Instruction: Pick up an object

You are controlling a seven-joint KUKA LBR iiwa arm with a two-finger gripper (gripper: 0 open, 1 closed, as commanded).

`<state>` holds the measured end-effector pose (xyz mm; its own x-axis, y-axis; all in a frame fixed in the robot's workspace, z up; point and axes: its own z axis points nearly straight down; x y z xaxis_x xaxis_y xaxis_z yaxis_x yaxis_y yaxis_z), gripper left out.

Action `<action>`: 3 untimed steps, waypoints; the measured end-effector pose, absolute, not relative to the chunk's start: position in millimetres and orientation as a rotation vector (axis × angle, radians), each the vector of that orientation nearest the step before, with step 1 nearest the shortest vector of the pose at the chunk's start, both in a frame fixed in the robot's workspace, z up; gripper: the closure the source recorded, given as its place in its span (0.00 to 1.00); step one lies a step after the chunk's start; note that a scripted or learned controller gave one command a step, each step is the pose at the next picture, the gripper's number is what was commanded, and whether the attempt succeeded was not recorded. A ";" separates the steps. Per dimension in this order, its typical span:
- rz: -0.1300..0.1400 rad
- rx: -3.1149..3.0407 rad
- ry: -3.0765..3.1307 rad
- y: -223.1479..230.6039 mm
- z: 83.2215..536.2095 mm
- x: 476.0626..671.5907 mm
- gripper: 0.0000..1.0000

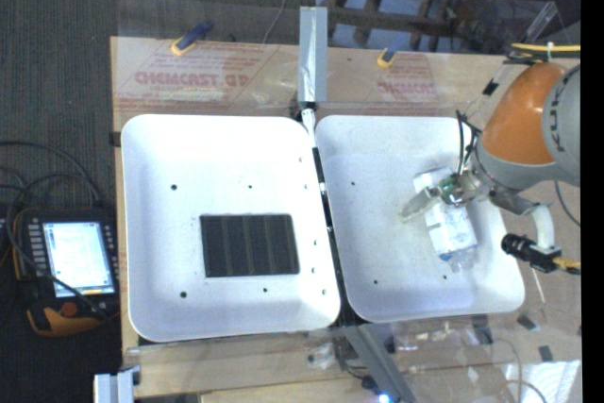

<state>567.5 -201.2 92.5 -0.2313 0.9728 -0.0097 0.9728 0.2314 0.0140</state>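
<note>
- Camera view: the gripper [444,193] hangs low in the right bin [377,288], right over a clear plastic bottle [453,236].
- I cannot tell how its fingers stand.
- The bottle lies on the bin floor.
- A dark ridged block [249,244] lies in the left bin [160,165].

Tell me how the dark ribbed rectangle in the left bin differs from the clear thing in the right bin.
The dark ribbed rectangle is opaque, near black and lies flat and square to its bin; the clear object is see-through, irregular and lies at a slant. The rectangle sits alone; the clear object lies beside the end effector. Both rest on bin floors.
</note>
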 end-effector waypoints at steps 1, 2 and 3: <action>0.001 1.921 2.486 -204.6 100.7 556.2 0.00; 0.004 1.919 2.488 -203.0 109.6 557.0 1.00; 0.020 1.940 2.466 -214.9 94.4 563.7 1.00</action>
